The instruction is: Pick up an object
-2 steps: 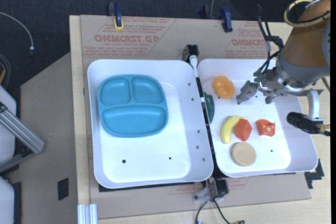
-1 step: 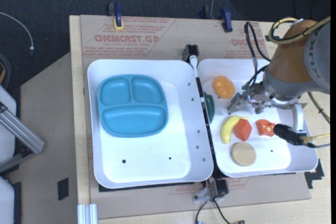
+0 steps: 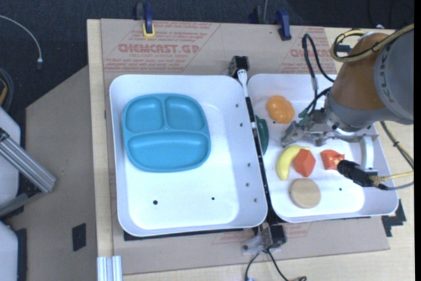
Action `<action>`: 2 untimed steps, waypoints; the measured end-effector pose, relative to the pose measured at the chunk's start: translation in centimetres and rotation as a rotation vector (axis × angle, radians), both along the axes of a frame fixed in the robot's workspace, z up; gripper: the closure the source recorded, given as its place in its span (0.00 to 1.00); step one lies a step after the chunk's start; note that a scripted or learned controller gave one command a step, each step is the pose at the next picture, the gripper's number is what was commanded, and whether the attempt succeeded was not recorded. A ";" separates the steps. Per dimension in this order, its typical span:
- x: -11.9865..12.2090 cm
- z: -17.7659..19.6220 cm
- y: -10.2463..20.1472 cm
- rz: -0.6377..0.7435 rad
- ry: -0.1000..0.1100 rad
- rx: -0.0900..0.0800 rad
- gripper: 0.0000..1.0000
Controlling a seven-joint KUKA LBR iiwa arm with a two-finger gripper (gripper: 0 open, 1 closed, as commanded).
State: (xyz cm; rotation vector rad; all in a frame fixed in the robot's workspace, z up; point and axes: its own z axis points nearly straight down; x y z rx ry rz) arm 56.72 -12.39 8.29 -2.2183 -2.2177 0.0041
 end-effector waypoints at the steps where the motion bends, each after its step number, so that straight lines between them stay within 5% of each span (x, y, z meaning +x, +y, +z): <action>1: 0.1 1.2 0.0 -0.001 -0.005 -0.002 1.00; 2: -0.1 7.6 0.1 0.001 -0.012 -0.004 1.00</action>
